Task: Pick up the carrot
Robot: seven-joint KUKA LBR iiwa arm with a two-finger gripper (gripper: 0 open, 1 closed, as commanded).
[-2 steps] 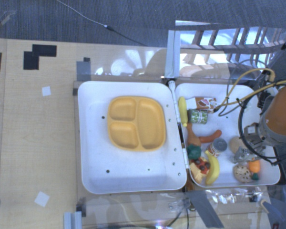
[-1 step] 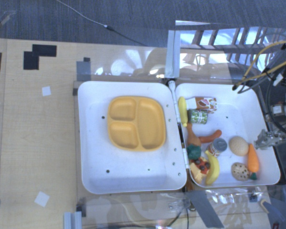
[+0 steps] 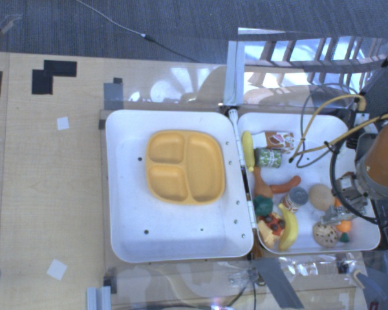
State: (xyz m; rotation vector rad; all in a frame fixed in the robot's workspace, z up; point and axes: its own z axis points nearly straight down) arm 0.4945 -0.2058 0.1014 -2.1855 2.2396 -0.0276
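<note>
The carrot (image 3: 344, 225) lies in the right bin (image 3: 310, 124) near its front right corner, a small orange piece with a green end pointing to the front. My gripper (image 3: 340, 213) hangs directly over it and covers its middle part. The grey arm with its orange band (image 3: 381, 160) comes in from the right, just above the bin's right wall.
The right bin also holds a banana (image 3: 289, 225), a red sausage (image 3: 284, 185), a green can (image 3: 268, 157), a small tin (image 3: 297, 197), a beige ball (image 3: 321, 196) and a speckled ball (image 3: 324, 235) beside the carrot. A yellow divided plate (image 3: 184, 166) sits in the left bin (image 3: 126, 199).
</note>
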